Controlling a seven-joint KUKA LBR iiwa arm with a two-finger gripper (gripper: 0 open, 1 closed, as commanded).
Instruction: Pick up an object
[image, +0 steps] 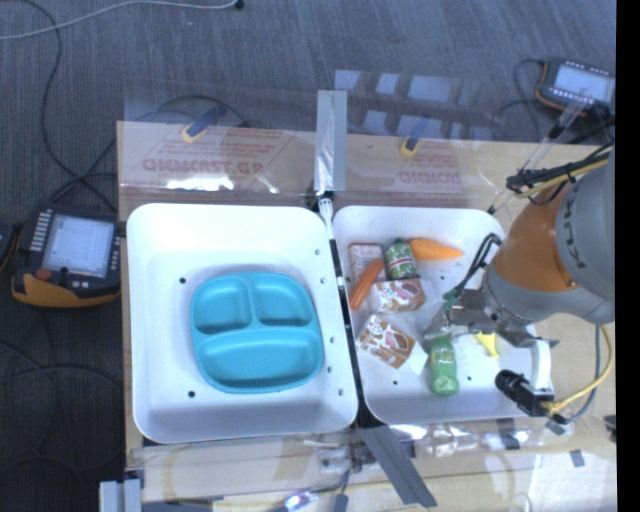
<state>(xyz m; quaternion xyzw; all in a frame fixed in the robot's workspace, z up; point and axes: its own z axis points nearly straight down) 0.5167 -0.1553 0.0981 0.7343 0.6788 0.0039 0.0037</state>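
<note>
The right white bin (470, 404) holds several items. An orange carrot (437, 250) lies at the back beside a green can (401, 260). A second carrot (365, 284) lies along the left wall. Two printed snack packets (399, 296) (385, 341) lie in the middle. A green bottle (441, 366) lies near the front, and a small yellow item (487, 344) is just right of it. My gripper (456, 316) hangs low in the bin, just above the green bottle's top end and to the right of the packets. The grey and orange arm (545, 262) covers the bin's right side.
The left white bin (160, 240) holds a blue divided tray (258, 332). A metal divider (330, 130) stands at the back between the bins. Handheld pendants sit at far left (65, 255) and top right (578, 85), with cables trailing near the arm.
</note>
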